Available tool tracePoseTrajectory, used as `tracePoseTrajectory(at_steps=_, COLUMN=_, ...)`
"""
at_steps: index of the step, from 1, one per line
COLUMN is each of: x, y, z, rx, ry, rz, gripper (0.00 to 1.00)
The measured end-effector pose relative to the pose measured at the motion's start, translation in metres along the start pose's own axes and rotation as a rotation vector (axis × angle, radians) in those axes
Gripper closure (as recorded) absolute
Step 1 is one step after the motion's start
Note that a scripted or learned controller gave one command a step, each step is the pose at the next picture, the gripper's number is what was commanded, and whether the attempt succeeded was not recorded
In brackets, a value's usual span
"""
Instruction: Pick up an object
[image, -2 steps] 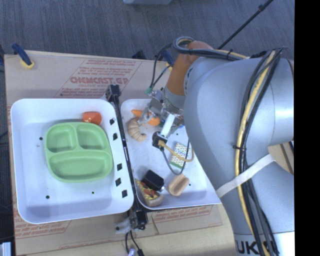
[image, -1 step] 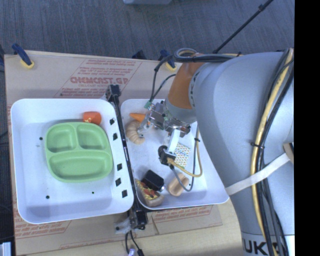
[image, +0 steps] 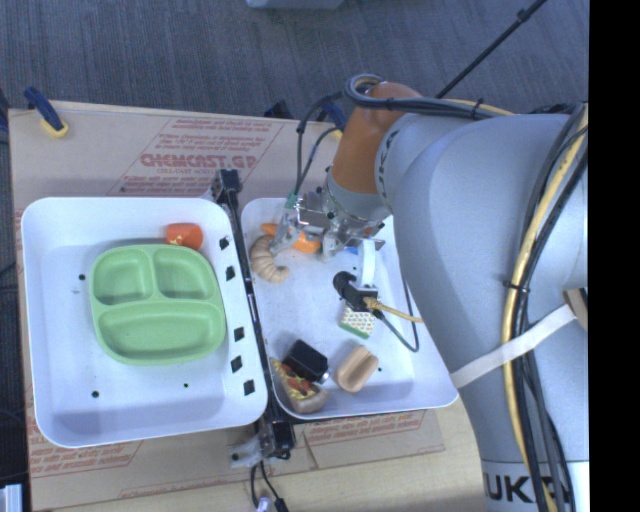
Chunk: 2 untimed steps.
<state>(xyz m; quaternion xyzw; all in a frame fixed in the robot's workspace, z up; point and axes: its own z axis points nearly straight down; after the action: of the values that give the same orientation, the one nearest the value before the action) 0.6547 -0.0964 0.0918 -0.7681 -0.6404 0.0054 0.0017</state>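
Brown cardboard (image: 190, 150) underlies two white bins. Low in the right bin (image: 425, 385), the gripper (image: 320, 228) hangs over a croissant (image: 267, 260); its opening cannot be told. Nearby lie a bread roll (image: 356, 368), black block (image: 305, 359), and sponge (image: 356, 321). Left bin (image: 50, 300) holds a green tray (image: 157, 303).

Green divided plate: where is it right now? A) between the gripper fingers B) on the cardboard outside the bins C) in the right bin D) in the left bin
D: the green divided plate lies flat on the floor of the left bin, with a small orange item just past its far edge; the gripper is over the far end of the right bin.
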Motion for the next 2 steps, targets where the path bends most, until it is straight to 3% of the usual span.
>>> tracePoseTrajectory(at_steps=1, x=-0.018, y=0.005, z=0.000, rx=-0.005, ry=0.006, rz=-0.245, gripper=0.00)
tracePoseTrajectory(at_steps=2, x=-0.063, y=-0.060, z=0.001, rx=-0.007, ry=0.005, rz=-0.374, gripper=0.00)
